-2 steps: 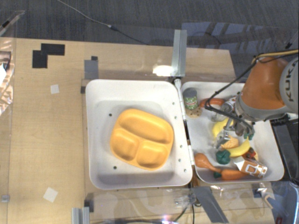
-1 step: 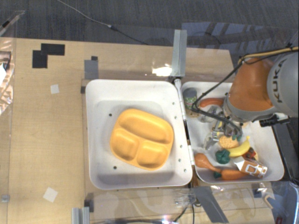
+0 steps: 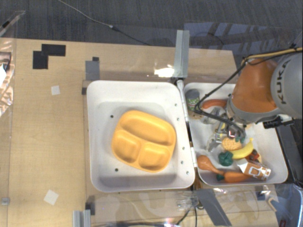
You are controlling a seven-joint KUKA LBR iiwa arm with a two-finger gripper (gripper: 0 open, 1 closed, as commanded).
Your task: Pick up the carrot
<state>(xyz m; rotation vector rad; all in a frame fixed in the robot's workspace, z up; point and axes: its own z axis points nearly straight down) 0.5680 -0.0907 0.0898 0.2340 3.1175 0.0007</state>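
Along the near wall of the right bin:
Carrot: the carrot (image 3: 235,177) lay on the floor of the right bin (image 3: 284,171), close to the near rim, its long axis running roughly left to right across the view.
Near neighbours: a small carton (image 3: 256,171) touched or nearly touched its right end; a drumstick-like toy (image 3: 208,164) lay just to its left; a dark green piece (image 3: 225,159) sat just behind it.
Farther in: a banana (image 3: 242,151) and a round cracker-like toy (image 3: 229,144) lay between the carrot and the hand.
Hand: the hand (image 3: 225,135) hung over the middle of the bin; how far open it was, I could not tell, and nothing showed in its grasp.
Bearing: the carrot lay on the near side of the hand, slightly right, not touching it.
Left bin: the left bin (image 3: 94,126) held a yellow divided plate (image 3: 143,140), well apart from the carrot.
Judgement: the reach would likely need to come nearward and close across the carrot's short width.
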